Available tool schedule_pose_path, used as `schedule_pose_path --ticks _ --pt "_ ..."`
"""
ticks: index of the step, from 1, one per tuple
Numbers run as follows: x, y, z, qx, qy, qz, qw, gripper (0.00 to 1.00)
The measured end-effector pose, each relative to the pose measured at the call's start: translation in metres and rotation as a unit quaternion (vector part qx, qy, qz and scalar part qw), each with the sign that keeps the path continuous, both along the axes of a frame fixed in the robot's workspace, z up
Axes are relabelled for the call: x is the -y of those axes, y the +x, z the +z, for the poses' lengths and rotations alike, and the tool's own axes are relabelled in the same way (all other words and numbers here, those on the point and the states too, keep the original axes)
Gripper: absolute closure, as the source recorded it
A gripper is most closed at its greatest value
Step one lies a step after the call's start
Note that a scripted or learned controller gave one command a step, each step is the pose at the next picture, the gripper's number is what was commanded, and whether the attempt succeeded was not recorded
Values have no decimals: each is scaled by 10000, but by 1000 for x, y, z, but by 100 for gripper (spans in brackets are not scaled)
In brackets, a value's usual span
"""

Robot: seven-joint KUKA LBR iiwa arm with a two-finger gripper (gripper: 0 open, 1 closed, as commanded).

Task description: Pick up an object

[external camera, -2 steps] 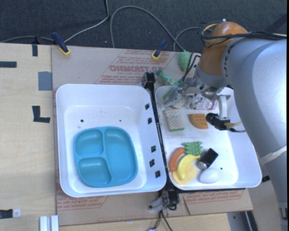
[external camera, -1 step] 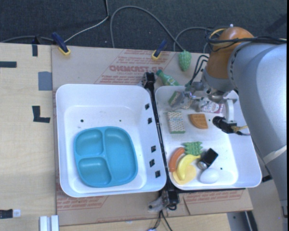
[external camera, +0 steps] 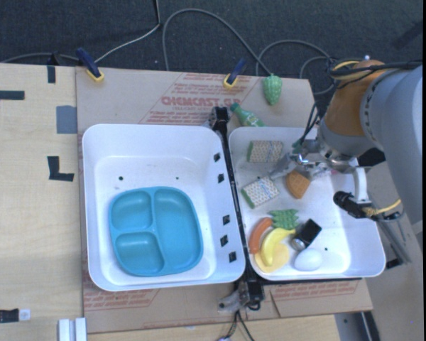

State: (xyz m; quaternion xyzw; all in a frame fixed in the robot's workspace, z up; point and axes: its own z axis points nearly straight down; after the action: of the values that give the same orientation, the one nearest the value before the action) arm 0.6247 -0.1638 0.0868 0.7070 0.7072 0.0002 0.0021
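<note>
Gripper low in right bin, fingers spread | orange lump at its 5 o'clock, just beside | sponge at 8 | blue tray in left bin

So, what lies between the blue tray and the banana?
In the camera view, the black divider where the two bins meet, then the orange carrot-like toy, lie between the blue tray and the banana.
</note>
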Motion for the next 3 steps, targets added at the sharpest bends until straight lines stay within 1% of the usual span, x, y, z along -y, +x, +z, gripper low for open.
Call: schedule_pose_path --ticks 1,2,3 --pt "-1 -21 0 15 -4 9 10000 0" --pt "-12 -36 0 16 -12 -1 10000 0" --pt "-12 -36 9 9 -8 0 10000 100"
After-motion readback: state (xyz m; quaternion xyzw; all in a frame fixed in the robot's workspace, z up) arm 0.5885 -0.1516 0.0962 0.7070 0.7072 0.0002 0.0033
